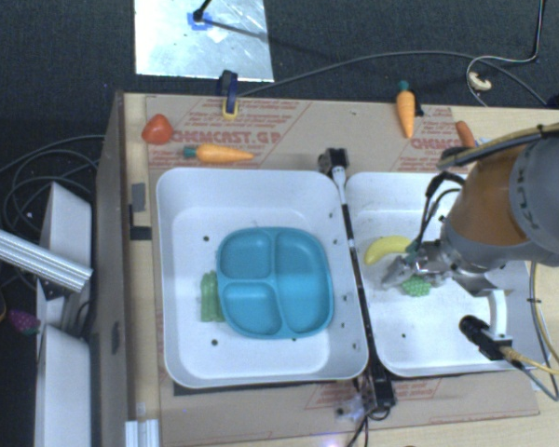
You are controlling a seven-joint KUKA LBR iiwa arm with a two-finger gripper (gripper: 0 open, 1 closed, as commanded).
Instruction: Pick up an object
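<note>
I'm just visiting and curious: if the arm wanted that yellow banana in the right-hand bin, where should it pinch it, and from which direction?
Probably across the middle of the banana, coming straight down. It lies flat on the floor of the right bin, a short curved shape running left to right, so its narrow width suits two fingers. The gripper sits just beside it, next to a small green object.

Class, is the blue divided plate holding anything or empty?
Empty: all compartments of the plate show bare blue. A green item lies beside it.

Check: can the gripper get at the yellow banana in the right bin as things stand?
Probably yes: the gripper sits low in the right bin, right beside the banana, with nothing between them.
</note>
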